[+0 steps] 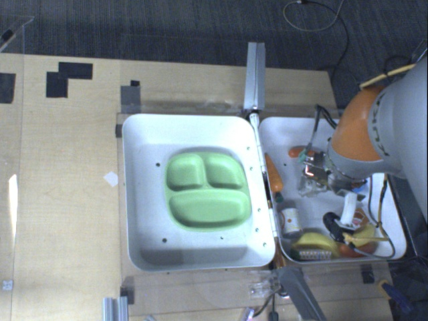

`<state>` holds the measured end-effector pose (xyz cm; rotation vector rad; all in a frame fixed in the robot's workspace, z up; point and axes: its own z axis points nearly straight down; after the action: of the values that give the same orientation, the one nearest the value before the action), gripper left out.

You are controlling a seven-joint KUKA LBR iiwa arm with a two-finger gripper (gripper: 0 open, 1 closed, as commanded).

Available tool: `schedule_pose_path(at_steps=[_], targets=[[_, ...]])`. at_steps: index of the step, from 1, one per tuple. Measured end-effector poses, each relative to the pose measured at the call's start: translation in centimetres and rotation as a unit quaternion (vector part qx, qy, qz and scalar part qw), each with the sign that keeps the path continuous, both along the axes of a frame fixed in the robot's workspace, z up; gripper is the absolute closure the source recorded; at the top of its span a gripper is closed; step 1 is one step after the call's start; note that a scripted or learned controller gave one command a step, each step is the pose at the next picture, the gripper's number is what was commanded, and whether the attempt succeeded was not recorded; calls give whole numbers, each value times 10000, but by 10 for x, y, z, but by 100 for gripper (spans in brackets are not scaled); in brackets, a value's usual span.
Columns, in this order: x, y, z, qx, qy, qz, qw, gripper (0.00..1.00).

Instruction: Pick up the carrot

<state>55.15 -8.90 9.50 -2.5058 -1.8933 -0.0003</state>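
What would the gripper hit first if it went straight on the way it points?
Likely bare floor of the right bin; depth is unclear at this slant. The gripper points down into it; the carrot lies off that line, along the bin's left wall.

So here's what we've got lying around: the left bin (134,199) holds a green plate (207,189) with three compartments, two small ones up top and a long one below, sitting roughly in the middle. In the right bin (284,131) we can see a banana (315,241) along the near wall, with a small white jar (289,219) just above it by the left wall. There's something red next to the banana, but we can't tell what it is. A metal post (255,75) stands between the bins at the far side. The bench (60,212) has black tape marks (67,77) up in the far left corner, and a thin cable (314,12) loops on the dark floor (134,12) behind.
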Motion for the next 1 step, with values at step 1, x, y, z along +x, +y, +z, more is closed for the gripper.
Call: schedule_pose_path(at_steps=[1], targets=[[3,15,88,-7,-7,-2247,9744,100]])
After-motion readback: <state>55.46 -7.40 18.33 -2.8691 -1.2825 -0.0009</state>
